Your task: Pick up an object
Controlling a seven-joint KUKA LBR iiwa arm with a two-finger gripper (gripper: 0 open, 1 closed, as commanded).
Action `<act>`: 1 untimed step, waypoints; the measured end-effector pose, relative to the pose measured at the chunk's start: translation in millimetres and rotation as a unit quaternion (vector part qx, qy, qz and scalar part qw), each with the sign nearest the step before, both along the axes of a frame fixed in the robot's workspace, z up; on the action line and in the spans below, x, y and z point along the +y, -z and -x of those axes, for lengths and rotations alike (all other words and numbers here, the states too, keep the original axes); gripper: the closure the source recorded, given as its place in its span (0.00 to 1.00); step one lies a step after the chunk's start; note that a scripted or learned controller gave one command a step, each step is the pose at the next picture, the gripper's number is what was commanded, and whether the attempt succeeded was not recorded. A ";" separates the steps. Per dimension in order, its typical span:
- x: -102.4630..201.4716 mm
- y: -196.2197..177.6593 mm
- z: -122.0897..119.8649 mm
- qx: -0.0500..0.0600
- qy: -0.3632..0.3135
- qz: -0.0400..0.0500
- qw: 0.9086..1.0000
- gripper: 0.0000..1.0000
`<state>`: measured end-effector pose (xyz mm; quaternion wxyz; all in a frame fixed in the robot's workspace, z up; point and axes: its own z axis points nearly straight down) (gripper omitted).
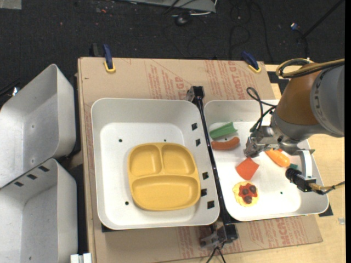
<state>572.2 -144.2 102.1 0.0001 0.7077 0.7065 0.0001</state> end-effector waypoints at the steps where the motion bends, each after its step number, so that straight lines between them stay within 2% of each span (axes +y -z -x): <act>1: 5.3 -44.0 -2.9 -0.002 -0.002 0.000 1.000 1.00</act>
